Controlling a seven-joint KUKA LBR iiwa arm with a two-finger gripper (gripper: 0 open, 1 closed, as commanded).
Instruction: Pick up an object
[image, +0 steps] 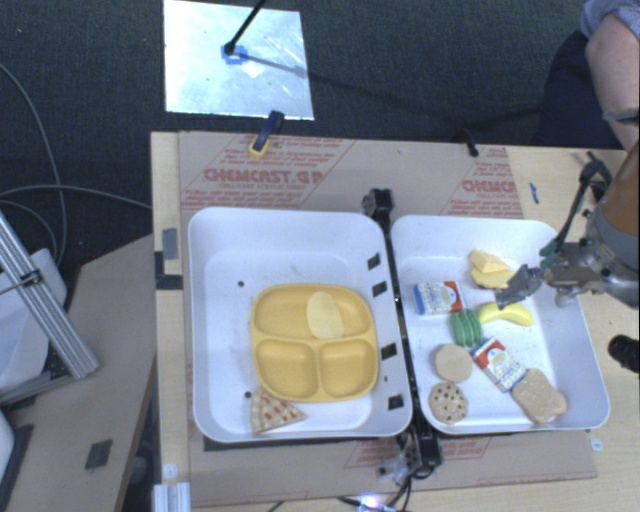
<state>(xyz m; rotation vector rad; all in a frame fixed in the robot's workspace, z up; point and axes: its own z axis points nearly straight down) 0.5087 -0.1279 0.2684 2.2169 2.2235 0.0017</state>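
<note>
Reaching in from the right, our gripper (520, 285) hangs over the right bin (590, 400), and we cannot tell from this slant whether it is spread or closed. The likeliest target, the banana (508, 316), lies just below and slightly left of it, long axis running left to right. Around it we count one yellow wedge (488, 268), one small carton (437, 297), one green piece (466, 327), one flat packet (498, 363), two round biscuits and one bread slice (540, 397). In the left bin (215, 300) we count one yellow tray (300, 365) and one pizza slice (272, 412).
</note>
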